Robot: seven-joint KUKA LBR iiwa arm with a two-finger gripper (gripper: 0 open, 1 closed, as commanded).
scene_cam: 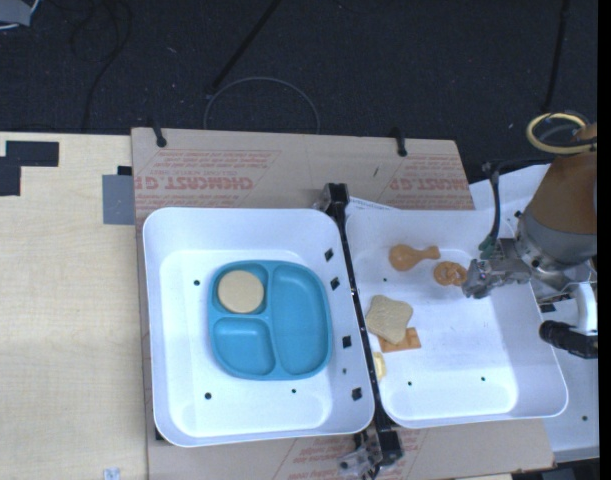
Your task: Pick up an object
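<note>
We see the tool (477, 278) low in the right bin (505, 393), just beside a small tan piece (448, 273). We cannot tell its state. A blue tray (285, 338) sits in the left bin (180, 408).

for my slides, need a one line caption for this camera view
Gripper low in the right bin beside small food pieces; blue divided plate in the left bin.

Blue three-compartment plastic tray (270, 320) in left white bin (175, 268), round tan biscuit (240, 291) in its upper-left compartment; hand (478, 280) beside small tan piece (448, 273) in right bin (485, 378).
</note>
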